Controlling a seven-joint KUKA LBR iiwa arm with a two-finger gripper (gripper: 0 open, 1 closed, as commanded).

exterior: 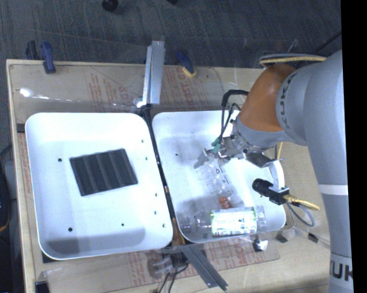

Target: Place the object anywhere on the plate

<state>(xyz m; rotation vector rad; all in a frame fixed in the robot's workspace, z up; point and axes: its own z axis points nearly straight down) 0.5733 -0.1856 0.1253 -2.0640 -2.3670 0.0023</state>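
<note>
1. The table (23, 89) carries two shallow white bins side by side, with a dark carpeted floor (75, 26) beyond its far edge.
2. The left bin (43, 137) holds a dark ribbed rectangular plate (104, 171), lying flat a little left of the bin's middle and turned at a slight angle to the bin walls.
3. The right bin (171, 131) holds a clear plastic bottle (226, 222) with a white and green label, lying on its side along the near wall, its length running left to right.
4. A second, crumpled clear plastic object (216, 179) lies near the middle of the right bin, just far of the bottle; its outline is hard to make out against the white floor of the bin.
5. The grey arm (303, 107), with its orange band (260, 103), reaches in from the right and bends down over the right bin.
6. The hand (217, 150) sits low over the middle of the right bin, just above the crumpled clear object.
7. Whether the hand is wide, narrow or gripping anything cannot be told from this view.
8. The bottle is well apart from the plate, in the other bin.
9. Blue clamps (47, 56) grip the far edge of the table.
</note>
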